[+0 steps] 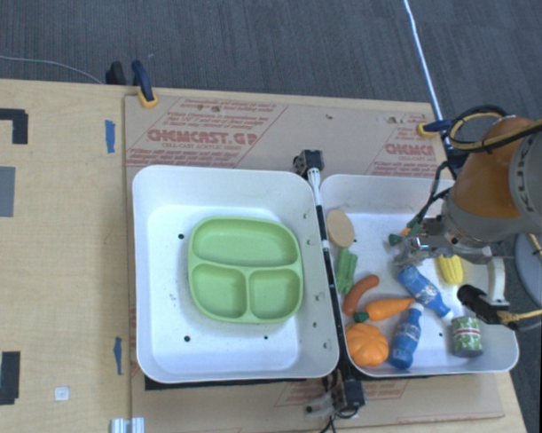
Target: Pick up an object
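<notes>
Arm body: grey, rounded metal arm (528,180) with smooth cylindrical segments.
Band: broad orange ring (484,179) above the wrist, glossy and curved.
Cables: black cables (459,129) looping beside the orange band, with a yellow and blue fitting (436,128) at their upper end.
Wrist: pale grey flange beneath the band, with a white bracket (497,279).
Tool: small metallic two-finger tool (412,244), silver with dark and teal details.

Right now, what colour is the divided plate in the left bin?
Light green; the divided plate shows plainly in the camera view.
</notes>
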You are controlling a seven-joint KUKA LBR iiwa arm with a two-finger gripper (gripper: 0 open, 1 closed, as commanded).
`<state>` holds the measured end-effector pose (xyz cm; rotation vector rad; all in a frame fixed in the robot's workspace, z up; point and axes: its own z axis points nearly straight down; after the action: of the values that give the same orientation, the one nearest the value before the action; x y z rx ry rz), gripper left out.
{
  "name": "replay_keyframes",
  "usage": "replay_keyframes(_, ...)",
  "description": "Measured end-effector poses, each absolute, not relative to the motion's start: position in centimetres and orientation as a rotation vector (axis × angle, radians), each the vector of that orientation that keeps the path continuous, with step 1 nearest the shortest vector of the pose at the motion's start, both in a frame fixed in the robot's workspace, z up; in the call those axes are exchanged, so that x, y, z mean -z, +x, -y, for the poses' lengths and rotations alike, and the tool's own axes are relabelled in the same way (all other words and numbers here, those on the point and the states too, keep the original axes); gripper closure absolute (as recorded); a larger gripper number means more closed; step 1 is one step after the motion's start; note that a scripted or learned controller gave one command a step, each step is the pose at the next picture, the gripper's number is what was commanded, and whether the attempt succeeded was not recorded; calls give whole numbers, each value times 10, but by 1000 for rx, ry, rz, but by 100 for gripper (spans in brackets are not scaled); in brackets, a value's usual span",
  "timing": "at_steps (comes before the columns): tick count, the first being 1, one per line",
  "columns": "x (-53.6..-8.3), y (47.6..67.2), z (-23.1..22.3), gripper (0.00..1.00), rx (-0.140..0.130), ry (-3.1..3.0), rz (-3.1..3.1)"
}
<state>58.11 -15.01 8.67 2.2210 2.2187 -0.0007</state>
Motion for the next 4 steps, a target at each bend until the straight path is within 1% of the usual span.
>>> replay_keyframes(1, -220, 547, 108, 100, -2, 2219, -2222)
replay_keyframes(2, -219, 547, 108, 0, -1, 2221, -2222)
replay_keyframes(3, -139, 559, 160, 0, 2, 2223, -2222)
replay_keyframes(4, -88, 606, 167, 0, -21, 2215, -2232)
